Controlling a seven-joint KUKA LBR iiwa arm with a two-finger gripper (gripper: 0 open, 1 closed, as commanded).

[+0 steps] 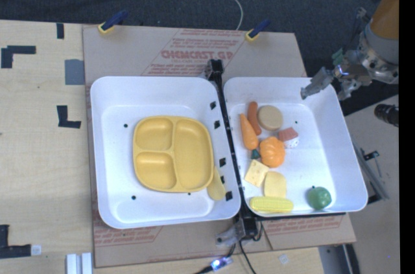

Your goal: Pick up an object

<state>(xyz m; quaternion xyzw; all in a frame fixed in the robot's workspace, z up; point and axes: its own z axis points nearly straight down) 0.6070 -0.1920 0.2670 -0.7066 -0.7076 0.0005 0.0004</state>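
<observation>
The right bin holds several toy foods. Along its left half lie an orange carrot, a red-orange sausage, a round beige disc and a small red piece. Below them are an orange fruit, two yellow cheese pieces, a corn cob and a green fruit. My gripper hangs above the bin's upper right corner, well away from the foods. It is open, with nothing between its fingers.
The left bin holds a yellow divided plate, with a small yellow piece by its lower right edge. Both bins sit on a cardboard sheet. A black divider runs between them.
</observation>
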